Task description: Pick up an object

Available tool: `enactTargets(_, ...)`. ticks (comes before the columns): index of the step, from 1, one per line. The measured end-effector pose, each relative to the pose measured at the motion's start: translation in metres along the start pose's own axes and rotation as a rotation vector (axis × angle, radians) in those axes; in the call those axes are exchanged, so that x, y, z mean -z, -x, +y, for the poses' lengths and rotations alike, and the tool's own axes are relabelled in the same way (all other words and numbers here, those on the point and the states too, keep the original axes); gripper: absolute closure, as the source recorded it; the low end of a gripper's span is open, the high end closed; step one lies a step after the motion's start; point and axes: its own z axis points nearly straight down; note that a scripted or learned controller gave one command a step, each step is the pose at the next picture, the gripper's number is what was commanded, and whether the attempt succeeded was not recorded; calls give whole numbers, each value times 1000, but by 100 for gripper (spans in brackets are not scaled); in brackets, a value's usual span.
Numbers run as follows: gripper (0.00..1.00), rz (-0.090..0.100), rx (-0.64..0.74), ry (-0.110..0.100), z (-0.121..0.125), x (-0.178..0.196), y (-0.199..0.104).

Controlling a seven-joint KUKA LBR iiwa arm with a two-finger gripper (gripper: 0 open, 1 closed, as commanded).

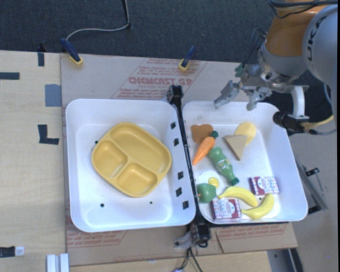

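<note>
Grey arm with an orange band reaches in from the right, its two-finger tool (pixel 238 100) hanging over the far rim of the right shallow white bin (pixel 292 169), fingers spread apart with nothing between them. Closest items below and toward the near side of the tool: a brown toast-shaped piece (pixel 201 132), an orange toy carrot (pixel 203 149) lying at a slant just beside it, a tan wedge-shaped piece (pixel 235 146) and a yellow rounded piece (pixel 246 131) touching that wedge. Green toy bottle (pixel 223 165) lies diagonally in the bin's middle, near the carrot tip. Crowded near end of the bin: a green round toy with stem (pixel 205 192), a small yellow ball (pixel 213 182) beside it, a yellow toy banana (pixel 250 200), and two small red-and-white cartons, one (pixel 226 208) against the banana's left side, the other (pixel 263 185) just above the banana's right end. Items here touch or nearly touch, so little free room around any one of them. Left shallow white bin (pixel 79 152) holds a yellow compartment tray (pixel 131 159), set at an angle. Black clips line the divider (pixel 181 152) between the bins. Both bins sit on brown cardboard sheet (pixel 119 78) on the light wood counter (pixel 22 169), with two blue-and-yellow clamps (pixel 71 50) at the cardboard's far edge.
</note>
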Motion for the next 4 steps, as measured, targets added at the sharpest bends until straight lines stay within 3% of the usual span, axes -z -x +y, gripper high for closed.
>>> enactTargets(1,0,0,-1,-3,1,-131,15)
enactTargets(2,0,0,0,2,27,-170,7)
enactTargets(3,100,0,0,6,28,-159,7)
enactTargets(4,0,0,0,6,28,-159,7)
